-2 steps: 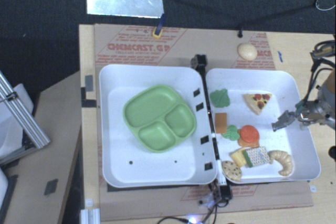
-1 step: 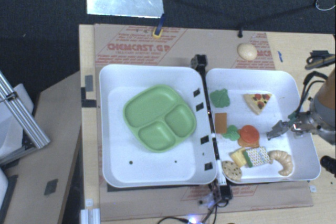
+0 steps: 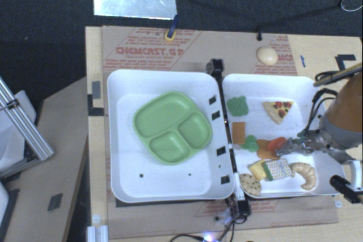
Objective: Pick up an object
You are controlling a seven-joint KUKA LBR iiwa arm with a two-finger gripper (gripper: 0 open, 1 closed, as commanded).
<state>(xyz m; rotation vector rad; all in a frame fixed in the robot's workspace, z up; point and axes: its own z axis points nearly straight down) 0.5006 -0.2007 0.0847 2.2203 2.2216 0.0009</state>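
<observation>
The gripper [image 3: 288, 146] is reaching low into the right bin [image 3: 300, 81] — apparently approaching the red toy food [image 3: 277, 143]. Whether it is gripping anything, I cannot tell — next it needs a firm closing.

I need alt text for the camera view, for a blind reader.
A robot gripper reaches from the right into the right bin, among toy foods near a red piece. The left bin holds a green divided plate.
</observation>
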